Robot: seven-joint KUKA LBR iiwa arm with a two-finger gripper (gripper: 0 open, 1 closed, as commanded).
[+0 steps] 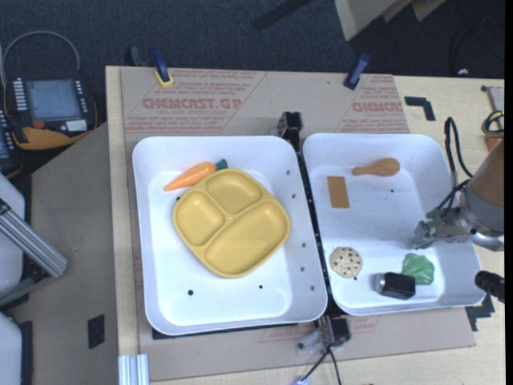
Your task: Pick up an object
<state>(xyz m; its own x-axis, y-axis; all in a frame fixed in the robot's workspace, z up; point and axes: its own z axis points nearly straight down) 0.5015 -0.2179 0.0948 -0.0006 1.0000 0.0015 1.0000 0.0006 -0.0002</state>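
1 green leafy toy (418,268) lies just below pincer (425,237); pincer state unclear.

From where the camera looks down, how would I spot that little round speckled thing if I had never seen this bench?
Find the right-hand white bin, the one the grey arm reaches into. Along its near edge lie three small things: a cookie, a black block and a green leafy piece. The cookie is leftmost, and the only one that is flat, round, pale and dotted with dark specks.

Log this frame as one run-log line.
end effector: over right white bin, near right wall | nearest: green leafy toy | grasp: none seen | left white bin: yellow divided plate, orange toy carrot
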